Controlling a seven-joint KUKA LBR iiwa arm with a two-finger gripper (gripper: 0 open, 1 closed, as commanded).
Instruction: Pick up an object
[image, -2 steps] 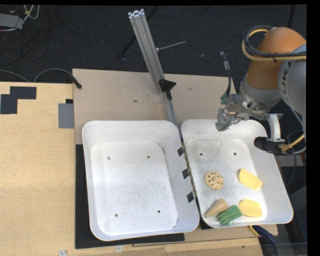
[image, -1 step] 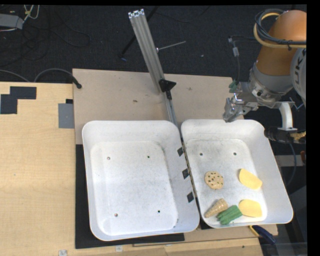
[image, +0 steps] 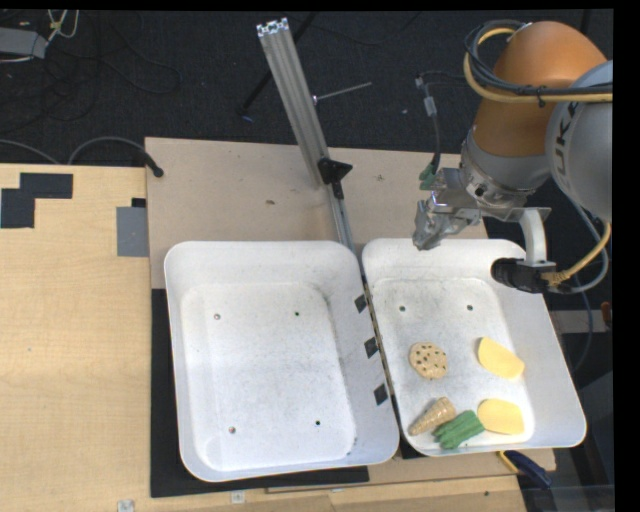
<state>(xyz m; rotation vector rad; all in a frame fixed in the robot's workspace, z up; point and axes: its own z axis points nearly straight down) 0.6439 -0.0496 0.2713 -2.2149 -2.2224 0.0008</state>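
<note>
The right bin (image: 450, 275) holds a round speckled cookie (image: 428, 360), two yellow pieces (image: 498, 358) (image: 501, 416), a tan cone-shaped piece (image: 432, 416) and a green piece (image: 459, 430), all toward its near half. My gripper (image: 430, 236) hangs over the far rim of this bin, well away from the objects. Nothing shows between its fingers.
The left bin (image: 262, 270) lies beside the right one, with black clips (image: 371, 346) along the shared edge. A slanted aluminium bar (image: 300, 110) rises behind the bins. A wooden tabletop (image: 70, 340) lies to the left.
</note>
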